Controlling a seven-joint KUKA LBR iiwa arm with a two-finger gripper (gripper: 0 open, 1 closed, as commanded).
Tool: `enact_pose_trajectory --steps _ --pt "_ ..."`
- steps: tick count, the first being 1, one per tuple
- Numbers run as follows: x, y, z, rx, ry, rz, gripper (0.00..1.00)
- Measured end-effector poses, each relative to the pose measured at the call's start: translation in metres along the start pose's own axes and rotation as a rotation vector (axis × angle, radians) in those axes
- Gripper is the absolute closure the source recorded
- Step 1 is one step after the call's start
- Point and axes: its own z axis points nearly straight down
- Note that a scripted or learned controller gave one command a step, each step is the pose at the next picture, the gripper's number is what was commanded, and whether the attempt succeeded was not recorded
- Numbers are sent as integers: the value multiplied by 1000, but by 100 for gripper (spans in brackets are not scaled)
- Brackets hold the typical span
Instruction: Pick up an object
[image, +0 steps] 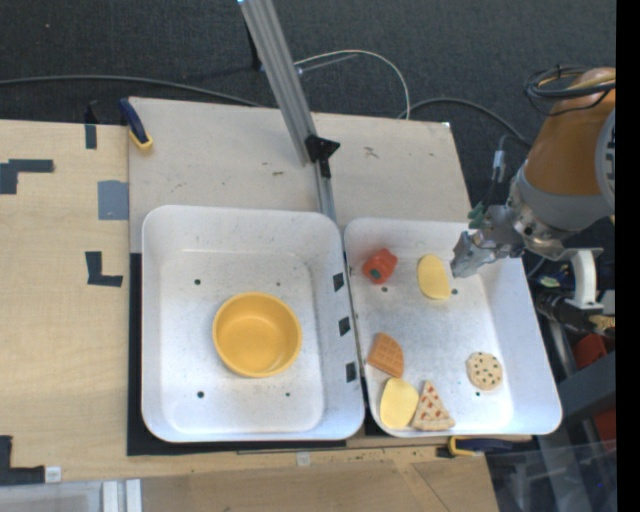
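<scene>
Arm: the grey arm (570, 150) with its orange band is seen reaching in over the far right corner of the right bin (520, 310).
Gripper: the gripper (466, 262) is held just right of the pale yellow oval piece (434, 277), near that bin's far edge; whether anything is gripped cannot be told, as the tips are too small and blurred.
Right bin, other contents: a red piece (379, 266) is placed left of the pale yellow oval piece; a brown waffle-like piece (386, 354) is seen nearer the front; a yellow wedge (398, 403) and a pizza slice (432, 408) are laid side by side, touching, at the front edge; a chocolate-chip cookie (484, 371) is set apart to their right.
Left bin: in the left bin (170, 300), a yellow bowl (257, 334) is stood upright near its middle.
</scene>
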Motion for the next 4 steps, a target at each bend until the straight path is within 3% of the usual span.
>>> enact_pose_trajectory --steps 2,4 --pt "106 -4 -12 -1 1 -3 100" --pt "226 -4 -2 0 1 -3 100"
